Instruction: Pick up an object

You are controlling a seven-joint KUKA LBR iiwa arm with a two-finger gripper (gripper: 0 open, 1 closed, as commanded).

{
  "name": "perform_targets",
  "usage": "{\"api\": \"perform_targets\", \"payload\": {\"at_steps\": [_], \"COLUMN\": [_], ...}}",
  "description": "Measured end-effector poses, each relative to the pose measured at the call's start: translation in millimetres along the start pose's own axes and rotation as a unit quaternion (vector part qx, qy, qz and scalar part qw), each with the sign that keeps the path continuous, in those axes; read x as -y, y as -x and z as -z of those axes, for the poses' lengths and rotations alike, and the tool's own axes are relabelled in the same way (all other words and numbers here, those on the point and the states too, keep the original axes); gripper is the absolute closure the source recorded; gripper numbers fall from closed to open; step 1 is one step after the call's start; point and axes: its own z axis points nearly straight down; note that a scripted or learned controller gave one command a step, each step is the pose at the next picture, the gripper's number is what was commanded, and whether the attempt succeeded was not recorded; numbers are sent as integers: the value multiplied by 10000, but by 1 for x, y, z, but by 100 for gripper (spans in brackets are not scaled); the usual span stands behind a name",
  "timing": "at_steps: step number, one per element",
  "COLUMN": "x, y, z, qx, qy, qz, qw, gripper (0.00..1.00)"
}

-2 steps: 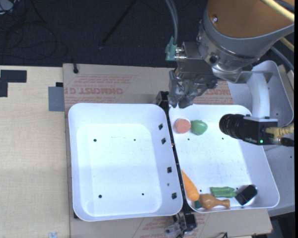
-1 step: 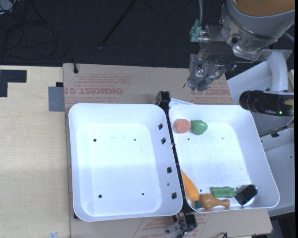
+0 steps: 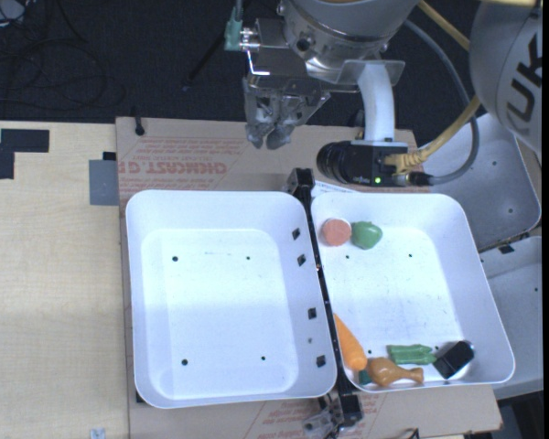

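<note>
i see the gripper point(image 3: 273, 133) raised above the bins' far edge, fingers drawn together, holding nothing. in the right bin point(image 3: 480, 273): pink ball point(image 3: 336, 232), green ball point(image 3: 367, 235), orange carrot point(image 3: 349, 342). cardboard point(image 3: 178, 158) bears mirrored red lettering, unreadable.

Pale wooden bench point(image 3: 46, 273), black backdrop point(image 3: 101, 44)

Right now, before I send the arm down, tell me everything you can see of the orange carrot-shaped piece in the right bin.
The carrot is a smooth, plain orange cone, toy-like and apparently plastic. It lies flat on the floor of the right bin, hard against the bin's left wall in the near left corner, running diagonally along that wall. Its far end is the narrower one; its near end meets the tan drumstick-shaped piece and appears to touch it. I cannot make out any leafy top. The gripper hangs well above, beyond the bins.
</note>
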Motion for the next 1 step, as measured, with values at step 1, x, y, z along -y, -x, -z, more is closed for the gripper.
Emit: {"api": "perform_targets", "payload": {"at_steps": [1], "x": [74], "y": [34], "z": [3], "qx": [5], "qy": [14], "qz": [-40], "qw": [10000], "gripper": [100]}}
